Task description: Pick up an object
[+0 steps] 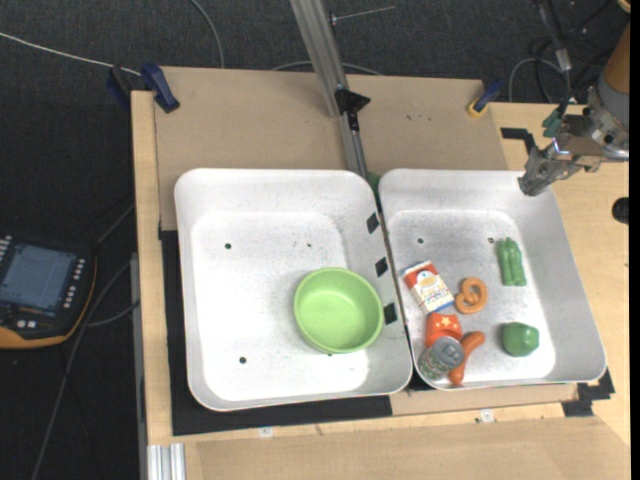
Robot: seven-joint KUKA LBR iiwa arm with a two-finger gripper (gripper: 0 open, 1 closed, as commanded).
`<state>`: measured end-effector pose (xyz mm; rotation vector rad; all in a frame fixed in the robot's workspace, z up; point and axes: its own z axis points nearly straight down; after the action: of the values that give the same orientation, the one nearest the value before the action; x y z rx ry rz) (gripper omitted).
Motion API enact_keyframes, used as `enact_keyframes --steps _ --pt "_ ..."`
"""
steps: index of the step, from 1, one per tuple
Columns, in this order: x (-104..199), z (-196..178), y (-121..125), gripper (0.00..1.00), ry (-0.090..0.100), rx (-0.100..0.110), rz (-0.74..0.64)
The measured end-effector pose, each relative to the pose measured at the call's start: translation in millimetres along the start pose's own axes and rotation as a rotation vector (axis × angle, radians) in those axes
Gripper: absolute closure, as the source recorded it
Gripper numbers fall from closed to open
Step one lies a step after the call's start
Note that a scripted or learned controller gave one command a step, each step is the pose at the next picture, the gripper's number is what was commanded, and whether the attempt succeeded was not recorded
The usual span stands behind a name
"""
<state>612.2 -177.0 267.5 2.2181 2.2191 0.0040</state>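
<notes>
White left bin holds a green bowl near its right wall. Right bin holds a small carton, an orange ring, a red-orange toy by a round tin, a green pod and a green round piece. End effector hovers over the right bin's far right rim, holding nothing; finger spread cannot be judged. Advice: choose an isolated item, probably the green pod, descend centred over it, close across its narrow side.
</notes>
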Motion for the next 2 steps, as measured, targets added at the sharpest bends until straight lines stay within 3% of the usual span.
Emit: enact_keyframes --steps 2 --pt "97.5 20.6 0.3 1.0 0.002 0.005 -0.004"
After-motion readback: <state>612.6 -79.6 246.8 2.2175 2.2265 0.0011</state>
